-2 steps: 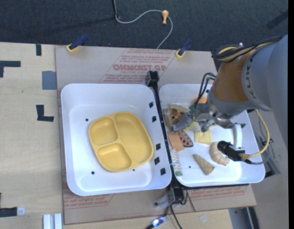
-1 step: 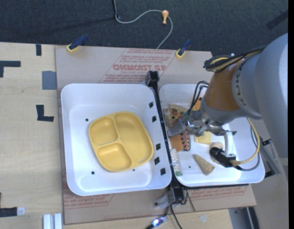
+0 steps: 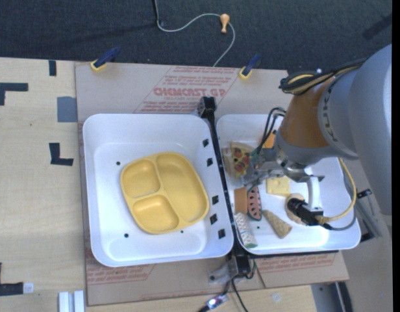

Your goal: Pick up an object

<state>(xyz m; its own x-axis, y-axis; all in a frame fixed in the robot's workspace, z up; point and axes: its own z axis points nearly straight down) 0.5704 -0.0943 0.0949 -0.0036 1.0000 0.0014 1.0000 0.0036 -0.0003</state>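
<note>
Over the right bin's (image 3: 343, 239) left side, my tool (image 3: 260, 174) hovers above the food pieces (image 3: 253, 203); I cannot tell its spread. Next, lower onto one.

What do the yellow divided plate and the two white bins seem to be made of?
The yellow divided plate looks like moulded plastic with a matte finish: even colour, rounded compartment walls, soft shading. The left white bin and the right white bin look like smooth, slightly glossy plastic, with rounded corners and faint sheen; painted metal cannot be ruled out.
</note>
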